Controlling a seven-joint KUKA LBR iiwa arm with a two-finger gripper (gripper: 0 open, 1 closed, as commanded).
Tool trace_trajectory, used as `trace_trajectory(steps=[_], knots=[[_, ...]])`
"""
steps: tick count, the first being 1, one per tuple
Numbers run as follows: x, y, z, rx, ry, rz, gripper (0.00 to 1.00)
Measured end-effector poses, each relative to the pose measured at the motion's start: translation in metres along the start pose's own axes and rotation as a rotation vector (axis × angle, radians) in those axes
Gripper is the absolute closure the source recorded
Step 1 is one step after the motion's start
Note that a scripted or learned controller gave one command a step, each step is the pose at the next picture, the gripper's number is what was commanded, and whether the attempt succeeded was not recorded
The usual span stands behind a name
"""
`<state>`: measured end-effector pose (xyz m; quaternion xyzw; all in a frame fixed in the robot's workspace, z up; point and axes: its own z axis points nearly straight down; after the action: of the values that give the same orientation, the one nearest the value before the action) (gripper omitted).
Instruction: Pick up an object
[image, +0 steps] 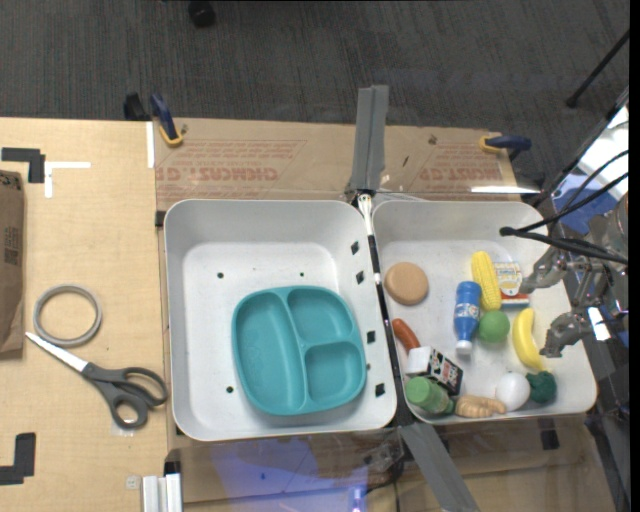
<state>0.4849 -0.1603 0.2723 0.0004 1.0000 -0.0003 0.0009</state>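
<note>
Gripper (556, 303) at right edge of right bin (440, 225), fingers spread apart, nothing between them; banana (524, 337) just left, yellow, curved, lying free

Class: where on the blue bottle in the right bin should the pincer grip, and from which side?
Probably the blue bottle at mid-body, from above, fingers across its narrow width. It lies flat, lengthwise up the bin, with the corn and green ball close on its right.
</note>
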Motion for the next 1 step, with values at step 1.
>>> trace_trajectory(steps=[1], knots=[[-0.0349, 0.0524, 0.1567, 0.004, -0.010, -0.040, 0.00]])
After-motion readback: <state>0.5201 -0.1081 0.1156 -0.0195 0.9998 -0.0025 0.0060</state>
